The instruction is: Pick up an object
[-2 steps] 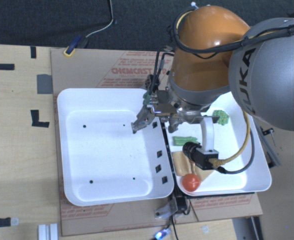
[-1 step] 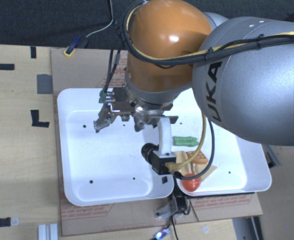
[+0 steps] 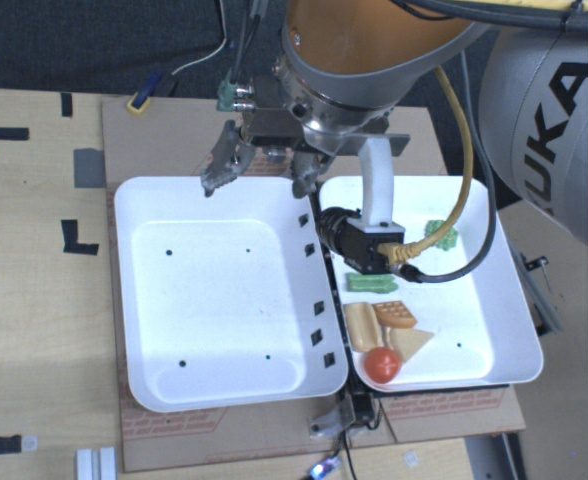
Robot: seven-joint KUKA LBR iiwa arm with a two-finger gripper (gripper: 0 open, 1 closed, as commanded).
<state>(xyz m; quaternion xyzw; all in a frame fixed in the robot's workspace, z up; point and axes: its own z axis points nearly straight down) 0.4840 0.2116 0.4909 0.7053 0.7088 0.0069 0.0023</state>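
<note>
The objects to pick are lying in the right bin (image 3: 504,353), bunched along its left side in the lower middle of the frame. A red tomato-like ball (image 3: 381,365) is sitting nearest the bottom edge, touching a tan bread-like piece (image 3: 360,325) to its upper left and a pale wedge (image 3: 411,343) to its upper right. An orange waffle-like piece (image 3: 396,315) is resting just above the wedge, and a dark green pod-shaped piece (image 3: 372,284) is lying above that. A lighter green leafy piece (image 3: 441,237) is sitting apart, toward the upper right of the bin.

The gripper (image 3: 264,176) is hanging at the top centre of the frame, over the far rim where the two bins meet. Its two dark fingers are spread well apart with nothing between them: one finger (image 3: 221,168) is pointing down over the upper edge of the left bin (image 3: 174,288), the other near the divider.

A black camera-like unit (image 3: 359,241) on a white bracket is hanging below the wrist over the right bin, with a yellow cable (image 3: 464,128) looping from it. The bins are resting on a cardboard sheet (image 3: 144,148) on the tan bench (image 3: 34,298).
</note>
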